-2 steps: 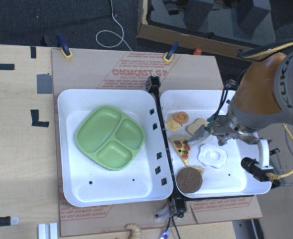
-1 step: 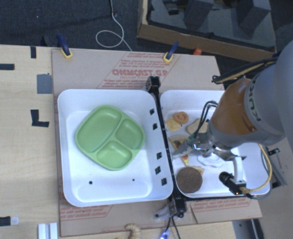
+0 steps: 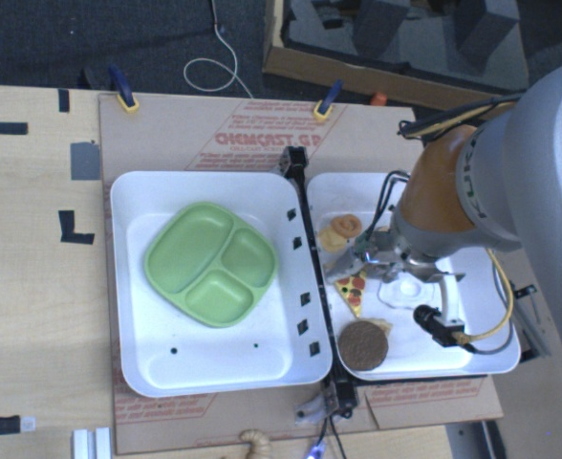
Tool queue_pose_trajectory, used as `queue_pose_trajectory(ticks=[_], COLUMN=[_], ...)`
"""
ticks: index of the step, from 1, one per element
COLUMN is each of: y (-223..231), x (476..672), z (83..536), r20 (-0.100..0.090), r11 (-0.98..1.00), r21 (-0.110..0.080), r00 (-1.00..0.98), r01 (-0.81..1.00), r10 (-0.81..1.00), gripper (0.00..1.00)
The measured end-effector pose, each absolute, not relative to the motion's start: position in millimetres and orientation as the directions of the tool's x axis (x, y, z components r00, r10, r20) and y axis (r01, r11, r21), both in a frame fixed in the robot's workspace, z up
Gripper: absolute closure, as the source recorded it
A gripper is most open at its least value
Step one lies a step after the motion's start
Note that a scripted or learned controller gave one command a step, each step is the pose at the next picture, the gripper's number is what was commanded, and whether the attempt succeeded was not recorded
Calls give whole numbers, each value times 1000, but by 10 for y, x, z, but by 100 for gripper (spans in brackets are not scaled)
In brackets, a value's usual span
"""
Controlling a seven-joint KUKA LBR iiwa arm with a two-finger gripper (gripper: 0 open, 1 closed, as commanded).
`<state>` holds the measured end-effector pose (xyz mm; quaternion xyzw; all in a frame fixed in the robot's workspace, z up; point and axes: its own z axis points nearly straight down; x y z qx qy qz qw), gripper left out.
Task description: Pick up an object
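Claw (image 3: 381,264), grip state I cannot tell, hangs in the right white bin (image 3: 496,361) beside a pizza slice (image 3: 352,293), tan pastry (image 3: 341,229) and brown cookie (image 3: 362,345); the left bin (image 3: 128,256) holds a green divided plate (image 3: 211,263).

Left bin (image 3: 128,256): holds a green divided plate (image 3: 211,264), lying flat.
Cardboard sheet (image 3: 262,137): under both bins, red print on it.
Clamps (image 3: 121,89): blue, at the sheet's far edge.
White cable (image 3: 211,68): looped on dark floor behind.
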<state>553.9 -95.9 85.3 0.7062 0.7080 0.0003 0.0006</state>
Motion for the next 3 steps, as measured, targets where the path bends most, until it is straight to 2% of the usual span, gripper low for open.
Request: queue_pose_trajectory(ticks=[1,2,3], y=[-979,-983,-981], x=[5898,5889,5888], z=[853,956,950], r20=[0,-1,-1], r11=[2,1,1], r21=[2,2,1], r00=[-2,-1,-1], r01=[1000,1000,1000], r10=[1000,1000,1000], gripper=[0,100,0])
